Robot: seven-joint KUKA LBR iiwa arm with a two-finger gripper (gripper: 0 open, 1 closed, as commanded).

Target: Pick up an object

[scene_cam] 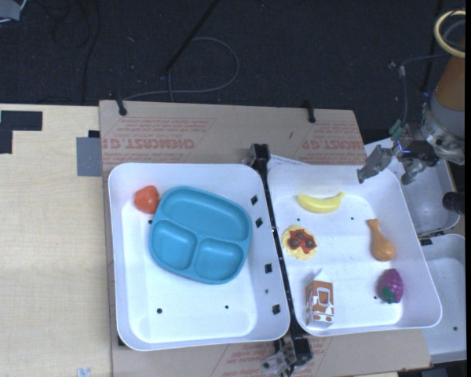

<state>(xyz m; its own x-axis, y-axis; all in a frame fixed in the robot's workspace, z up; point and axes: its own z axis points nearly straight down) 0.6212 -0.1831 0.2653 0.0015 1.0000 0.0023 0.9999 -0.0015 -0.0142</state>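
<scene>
Seen from above at a slant: your bench w/ two white bins side by side on a cardboard sheet [220, 136]. Left bin [141, 312] holds the biggest item, a blue divided plate [200, 234], lying flat near the bin's centre, three compartments up. Just beside its upper-left corner, close to the bin's back-left wall, sits a small red-orange tomato [146, 199].

Right bin [357, 324] carries five small toy foods, all well apart from one another. Front centre: a white-and-orange carton [320, 303], lying near the front wall. Back centre: a yellow banana [320, 202], curved, lying flat. Right side: an orange drumstick [380, 239], narrow end pointing to the back. Centre-left: a round yellow tart w/ red topping [301, 243], between banana and carton. Front right: a purple bunch of grapes [390, 285], just below the drumstick.

Your arm [451, 93] comes in at upper right. The gripper [392, 163] hangs over the right bin's back-right corner, fingers spread apart, nothing between them, touching no item. Nearest to it are the drumstick and banana, both resting on the bin floor.
</scene>
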